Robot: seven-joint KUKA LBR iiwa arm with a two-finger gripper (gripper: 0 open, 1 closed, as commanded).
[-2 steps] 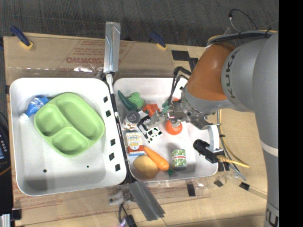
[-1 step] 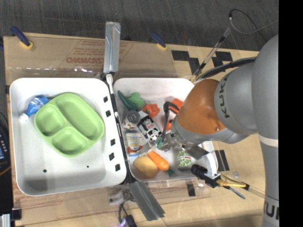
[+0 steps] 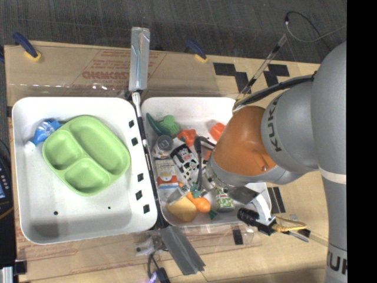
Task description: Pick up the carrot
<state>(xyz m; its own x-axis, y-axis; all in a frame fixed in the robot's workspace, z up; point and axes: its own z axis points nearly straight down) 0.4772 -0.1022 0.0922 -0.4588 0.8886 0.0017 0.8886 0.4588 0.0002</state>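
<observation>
The arm [image 3: 294, 134] hangs over the right bin [image 3: 194, 106], its orange band hiding the gripper, so its grip cannot be told. The carrot [image 3: 187, 137] (orange, with a green top) lies among clutter in that bin's upper middle; a green divided plate [image 3: 86, 154] sits in the left bin [image 3: 35, 217].

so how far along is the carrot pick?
Done: the arm has reached into the right bin, wrist low over the clutter. In hand: nothing confirmed; the gripper is hidden under the wrist, so no grasp is visible. Left: the carrot lies on the bin floor beside the green toy; it has yet to be gripped and lifted.
</observation>
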